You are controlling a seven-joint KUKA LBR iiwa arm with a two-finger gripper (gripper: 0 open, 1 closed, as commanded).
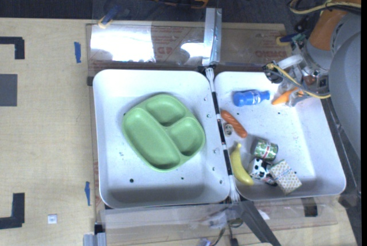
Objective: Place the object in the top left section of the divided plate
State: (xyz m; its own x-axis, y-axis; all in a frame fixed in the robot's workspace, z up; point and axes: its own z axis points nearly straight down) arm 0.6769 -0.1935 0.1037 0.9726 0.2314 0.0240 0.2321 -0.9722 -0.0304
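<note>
A: Where's the arm?
B: Its gripper (293, 85) hangs over the right bin's (321, 141) far right corner, beside the blue bottle (250, 97); I can't tell its grip.
A: The plate?
B: The green divided plate (163, 131) lies in the left bin (114, 176).

The divided plate (163, 131) is pale green with rounded corners, lying flat and turned at a slant in the middle of the left bin (109, 170). Raised ridges split it into 3 sections: 1 long section along its lower-left side and 2 smaller ones on its upper-right side. All 3 sections hold nothing. The right bin (321, 147) holds the loose objects: a blue bottle (250, 97) on its side, an orange carrot (234, 123), a yellow banana (238, 166), a green can (265, 151), a black-and-white piece (260, 170) and a patterned box (285, 176).
</note>
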